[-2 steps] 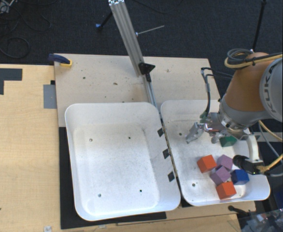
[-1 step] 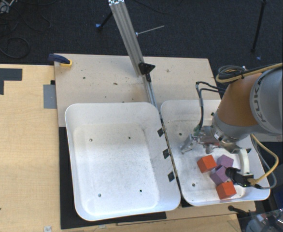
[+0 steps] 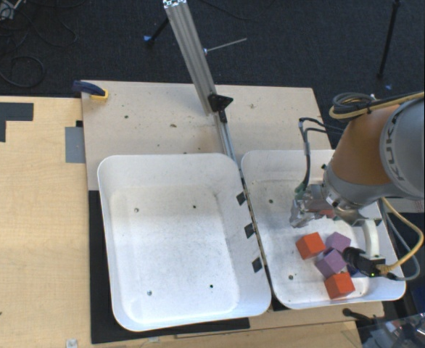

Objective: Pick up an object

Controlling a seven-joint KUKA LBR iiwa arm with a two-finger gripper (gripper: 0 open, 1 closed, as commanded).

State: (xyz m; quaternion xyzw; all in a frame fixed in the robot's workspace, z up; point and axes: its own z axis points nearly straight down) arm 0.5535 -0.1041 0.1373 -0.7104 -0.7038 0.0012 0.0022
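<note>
The hand (image 3: 302,214) is seen low over the middle of the right shallow white plastic bin (image 3: 278,171), hung from the grey arm with its orange band (image 3: 361,147). Whether the hand is spread or pressed together cannot be told, as it is viewed from above and partly covered by the wrist. Nothing is seen gripped in it.

A small orange-red cube (image 3: 310,245) is found just beside the hand, on the side towards the bin's near edge, apart from it. A purple block (image 3: 340,241) lies next to that cube, towards the bin's right edge, and a second purple block (image 3: 331,262) is set against it. A second orange-red cube (image 3: 339,285) is placed in the bin's near right corner.

The left shallow white plastic bin (image 3: 125,176) is set alongside, the two rims meeting. A long aluminium rail (image 3: 194,53) slants up from the desk (image 3: 154,118) behind the bins. A black-and-white chequered marker (image 3: 175,1) is fixed at its top end. Dark lettering (image 3: 391,151) is seen on the arm's grey shell, but it cannot be read.
</note>
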